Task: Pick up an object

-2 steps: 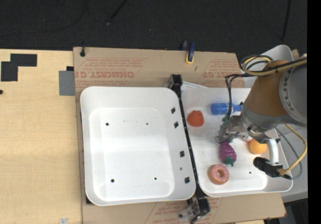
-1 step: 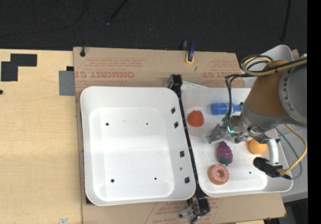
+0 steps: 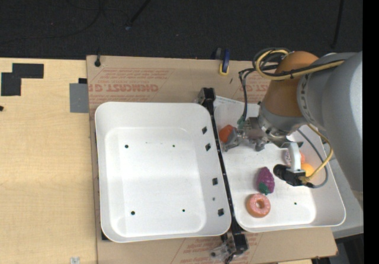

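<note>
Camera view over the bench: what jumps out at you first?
The big grey arm with its orange band reaches in from the right over the right-hand white bin. Below it lie a pink ring-shaped doughnut toy and a purple lumpy toy, with a small orange object near the divider.

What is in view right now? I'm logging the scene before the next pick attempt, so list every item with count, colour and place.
left bin: 1, white, left half of the bench.
right bin: 1, white, beside the left bin.
doughnut toy: 1, pink, right bin near its front edge.
purple object: 1, purple with green, right bin, just behind the doughnut toy.
orange object: 1, orange-red, right bin by the divider.
clamp: 1, blue and yellow, bench's far edge.
arm: 1, grey with orange band, over the right bin.
gripper: 1, dark metal, beside the orange object.
</note>
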Motion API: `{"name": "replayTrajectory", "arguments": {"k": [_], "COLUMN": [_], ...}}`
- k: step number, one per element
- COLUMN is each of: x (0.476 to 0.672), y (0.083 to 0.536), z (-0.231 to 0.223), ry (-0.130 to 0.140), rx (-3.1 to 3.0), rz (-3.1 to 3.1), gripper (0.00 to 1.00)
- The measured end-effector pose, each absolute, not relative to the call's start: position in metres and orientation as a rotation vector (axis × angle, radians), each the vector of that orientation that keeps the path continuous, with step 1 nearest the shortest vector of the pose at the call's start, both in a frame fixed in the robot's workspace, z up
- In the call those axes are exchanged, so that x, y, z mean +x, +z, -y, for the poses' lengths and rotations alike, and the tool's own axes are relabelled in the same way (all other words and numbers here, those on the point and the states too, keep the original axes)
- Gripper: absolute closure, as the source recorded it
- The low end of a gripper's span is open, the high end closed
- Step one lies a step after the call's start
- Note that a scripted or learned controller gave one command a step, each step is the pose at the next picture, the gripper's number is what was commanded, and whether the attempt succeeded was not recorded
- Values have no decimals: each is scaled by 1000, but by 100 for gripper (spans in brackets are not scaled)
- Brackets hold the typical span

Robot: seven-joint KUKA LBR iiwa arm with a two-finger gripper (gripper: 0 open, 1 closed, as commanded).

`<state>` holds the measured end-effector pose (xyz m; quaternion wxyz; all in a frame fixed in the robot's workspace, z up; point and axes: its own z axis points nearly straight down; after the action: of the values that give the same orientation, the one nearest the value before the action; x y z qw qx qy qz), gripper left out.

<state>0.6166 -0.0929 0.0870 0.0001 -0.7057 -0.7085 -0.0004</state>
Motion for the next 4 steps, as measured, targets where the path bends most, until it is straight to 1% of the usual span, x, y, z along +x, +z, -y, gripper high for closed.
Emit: {"name": "replayTrajectory", "arguments": {"k": [1,2,3,4], "x": [641,639,644,643], "y": [86,85,87,88], "z": [112,143,155,144], "ry": [20,22,3,3], "rx": [-2200,-2202,-2218,-2220], "rz": [2215,2211,2221,2220], "gripper": [0,0,0,0]}}
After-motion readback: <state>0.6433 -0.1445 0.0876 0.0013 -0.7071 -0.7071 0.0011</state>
